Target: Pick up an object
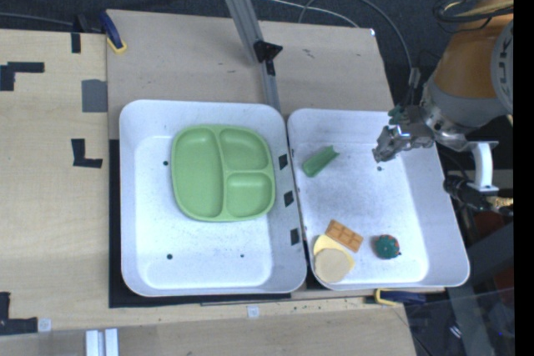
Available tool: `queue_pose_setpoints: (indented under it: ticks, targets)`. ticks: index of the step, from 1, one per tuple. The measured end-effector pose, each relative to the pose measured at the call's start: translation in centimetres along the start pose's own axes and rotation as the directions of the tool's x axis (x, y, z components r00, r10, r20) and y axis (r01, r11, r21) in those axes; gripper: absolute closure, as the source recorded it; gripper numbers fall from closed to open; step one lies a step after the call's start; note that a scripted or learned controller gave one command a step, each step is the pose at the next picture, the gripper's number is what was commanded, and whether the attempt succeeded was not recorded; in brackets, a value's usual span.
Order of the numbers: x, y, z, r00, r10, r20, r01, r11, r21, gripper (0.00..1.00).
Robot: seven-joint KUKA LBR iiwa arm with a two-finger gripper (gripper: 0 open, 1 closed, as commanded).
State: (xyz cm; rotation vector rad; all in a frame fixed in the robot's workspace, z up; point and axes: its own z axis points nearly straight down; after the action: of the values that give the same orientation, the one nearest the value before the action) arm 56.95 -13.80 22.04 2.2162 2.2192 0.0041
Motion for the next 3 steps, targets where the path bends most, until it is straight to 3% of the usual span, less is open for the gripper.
queue_pose_setpoints:
  ticks: [1,2,3]
  targets:
    - [0.8,-0.5,-5.3,1.0,-0.001,-0.001,0.001,1.0,0.001,1.0]
    - [0.8,-0.5,-7.4,1.0,0.0,-0.002,0.0,1.0,0.004,1.0]
    - [5.4,1.4,-7.2,1.0,-0.004,-0.002,0.004,1.0,0.006,1.0]
